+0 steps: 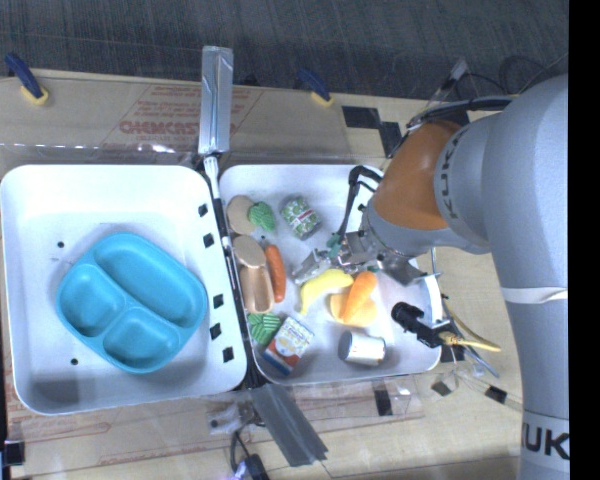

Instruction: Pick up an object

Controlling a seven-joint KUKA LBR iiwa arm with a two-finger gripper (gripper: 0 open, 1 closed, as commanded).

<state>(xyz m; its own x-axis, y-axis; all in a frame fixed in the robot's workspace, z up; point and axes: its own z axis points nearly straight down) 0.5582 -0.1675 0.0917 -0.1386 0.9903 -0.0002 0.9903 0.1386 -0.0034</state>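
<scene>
We are watching the pincer [325, 259] hovering, its spread unclear to us, just above-left of the yellow banana [323, 285] lying slantwise.

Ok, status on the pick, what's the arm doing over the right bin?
Gripper low in right bin, beside banana. Nothing seen held. Orange piece, hot dog crowd close. Blue tray sits in left bin.

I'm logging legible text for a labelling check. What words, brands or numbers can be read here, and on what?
"UK", cut off by the picture's edge: on the arm's grey base.
Red printing on the cardboard sheet: too blurred to read.
Label on the small carton: too small to read.
</scene>
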